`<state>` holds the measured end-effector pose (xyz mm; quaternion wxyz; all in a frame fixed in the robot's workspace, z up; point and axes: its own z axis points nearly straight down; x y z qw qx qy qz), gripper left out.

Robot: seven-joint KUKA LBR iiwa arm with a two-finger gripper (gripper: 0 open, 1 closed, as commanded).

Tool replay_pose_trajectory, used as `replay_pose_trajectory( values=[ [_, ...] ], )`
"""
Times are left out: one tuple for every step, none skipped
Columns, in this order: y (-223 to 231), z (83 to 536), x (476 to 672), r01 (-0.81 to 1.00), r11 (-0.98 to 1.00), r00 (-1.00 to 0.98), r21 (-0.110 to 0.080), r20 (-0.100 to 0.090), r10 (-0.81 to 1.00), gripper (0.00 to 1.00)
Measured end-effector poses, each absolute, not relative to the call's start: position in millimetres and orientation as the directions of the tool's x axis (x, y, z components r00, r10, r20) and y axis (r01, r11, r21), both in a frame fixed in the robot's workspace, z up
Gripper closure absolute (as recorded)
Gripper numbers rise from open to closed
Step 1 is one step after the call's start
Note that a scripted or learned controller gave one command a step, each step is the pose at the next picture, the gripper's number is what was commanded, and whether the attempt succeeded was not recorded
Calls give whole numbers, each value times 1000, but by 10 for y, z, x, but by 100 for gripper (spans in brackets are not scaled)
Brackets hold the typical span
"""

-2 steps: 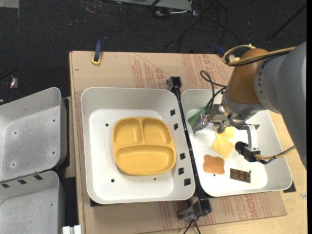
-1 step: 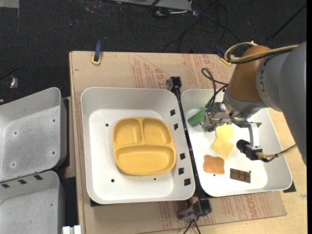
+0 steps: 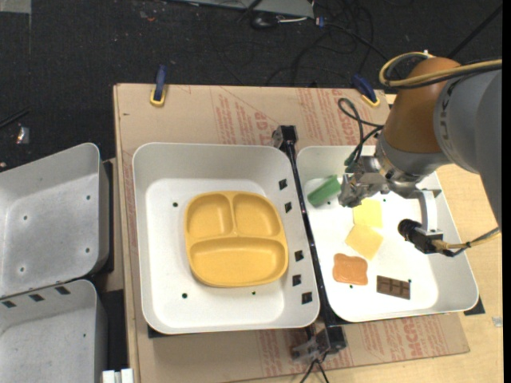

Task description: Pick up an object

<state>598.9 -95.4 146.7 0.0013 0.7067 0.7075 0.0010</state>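
The right bin [image 3: 447,290] holds a green cylinder [image 3: 322,191] near its upper left, two pale yellow cheese slices [image 3: 366,228], an orange-brown toast piece [image 3: 350,269] and a dark brown chocolate bar [image 3: 393,287]. My gripper [image 3: 356,188] hangs over the upper part of this bin, just right of the green cylinder and above the yellow slices. A black tool piece [image 3: 415,233] sticks out to the right of the slices.
The left bin [image 3: 156,238] carries a yellow divided tray [image 3: 236,238]. A black divider [image 3: 302,222] runs between the bins. White metal panels [image 3: 48,214] lie off the bench at the left. Cables trail along the arm at the right.
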Motion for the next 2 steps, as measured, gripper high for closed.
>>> replay_pose_trajectory(
  values=[
    [-947,2020,6106,1000,3,-3,6,-1,1000,100],
    [-872,2633,6125,1000,4,-4,7,-1,1000,100]
  ],
)
